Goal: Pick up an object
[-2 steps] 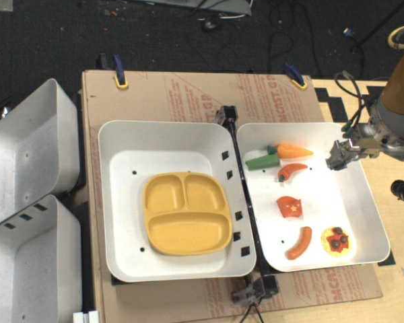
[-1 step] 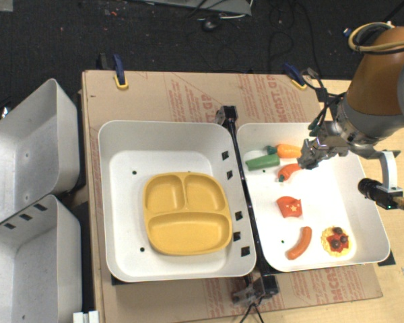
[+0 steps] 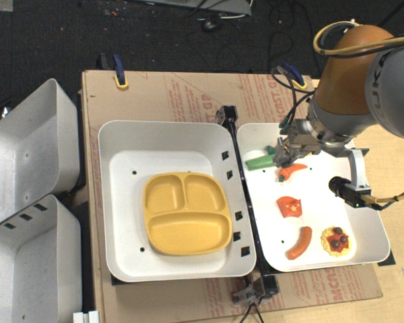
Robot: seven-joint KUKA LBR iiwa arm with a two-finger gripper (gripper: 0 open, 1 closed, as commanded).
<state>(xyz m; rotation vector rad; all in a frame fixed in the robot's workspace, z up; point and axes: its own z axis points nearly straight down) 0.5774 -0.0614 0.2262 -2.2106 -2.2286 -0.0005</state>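
Note:
The right bin [image 3: 363, 247] holds a green object [image 3: 258, 160] at its upper left and an orange-red carrot-like piece [image 3: 293, 171] just right of it. A red piece with a yellow spot [image 3: 290, 206] lies mid-bin, a brown sausage [image 3: 299, 242] near the front, and a small tart with dark berries [image 3: 336, 240] at the front right. My gripper [image 3: 287, 155] hangs low over the bin's upper left, directly above the gap between the green object and the orange-red piece. Nothing visibly sits between its fingers.
The left bin [image 3: 121, 180] carries a yellow divided plate [image 3: 187, 213]. A black divider [image 3: 239, 180] runs between the two bins. The grey and orange arm [image 3: 353, 73] fills the upper right. White bins [image 3: 27, 180] stand off the bench at the left.

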